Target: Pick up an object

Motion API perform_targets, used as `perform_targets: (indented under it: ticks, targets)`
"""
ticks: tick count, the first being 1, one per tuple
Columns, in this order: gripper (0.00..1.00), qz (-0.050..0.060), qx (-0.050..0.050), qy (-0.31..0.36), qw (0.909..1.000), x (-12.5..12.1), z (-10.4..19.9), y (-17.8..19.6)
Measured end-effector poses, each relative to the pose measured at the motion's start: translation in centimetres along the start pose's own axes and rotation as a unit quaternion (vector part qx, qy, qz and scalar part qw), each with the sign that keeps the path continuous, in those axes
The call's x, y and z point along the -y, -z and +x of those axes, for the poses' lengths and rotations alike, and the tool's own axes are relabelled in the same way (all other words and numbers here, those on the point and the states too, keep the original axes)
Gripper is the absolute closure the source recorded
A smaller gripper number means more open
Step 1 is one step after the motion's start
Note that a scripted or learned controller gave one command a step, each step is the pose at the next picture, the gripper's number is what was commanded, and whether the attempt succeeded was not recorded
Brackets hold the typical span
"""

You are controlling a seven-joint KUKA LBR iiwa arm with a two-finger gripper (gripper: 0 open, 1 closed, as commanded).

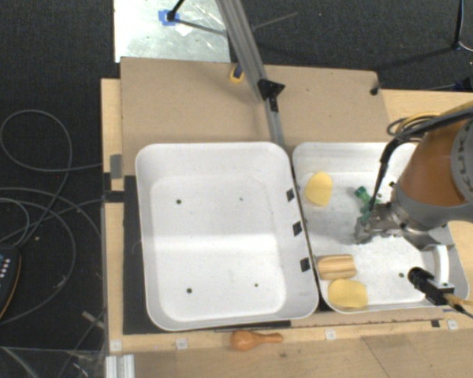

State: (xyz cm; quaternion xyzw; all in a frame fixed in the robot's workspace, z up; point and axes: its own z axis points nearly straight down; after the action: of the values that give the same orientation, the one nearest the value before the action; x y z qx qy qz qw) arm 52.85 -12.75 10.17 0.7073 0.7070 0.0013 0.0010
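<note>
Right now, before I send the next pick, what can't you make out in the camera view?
- Green object: partly covered by the hand, so its shape, and whether the hand touches it, cannot be told.
- Right bin: its right part lies hidden under the arm.
- Arm: cut off by the view's right edge.
- Tan roll: too small and blurred to identify.

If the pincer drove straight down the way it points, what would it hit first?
Most likely the bare floor of the right bin, with the green thing just beside the pincer; depth is unclear.
</note>
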Motion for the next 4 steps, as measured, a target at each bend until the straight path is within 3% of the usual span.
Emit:
perform_targets:
  ticks: [2, 3, 4]
  targets:
    - [1.0, -0.003, 0.001, 0.003, 1.0, -2.1, 0.4, 11.3]
    - [1.0, 0.0, 0.001, 0.003, 1.0, -2.2, 0.4, 11.3]
    - [1.0, 0.0, 0.0, 0.005, 1.0, -5.2, 4.1, 11.5]
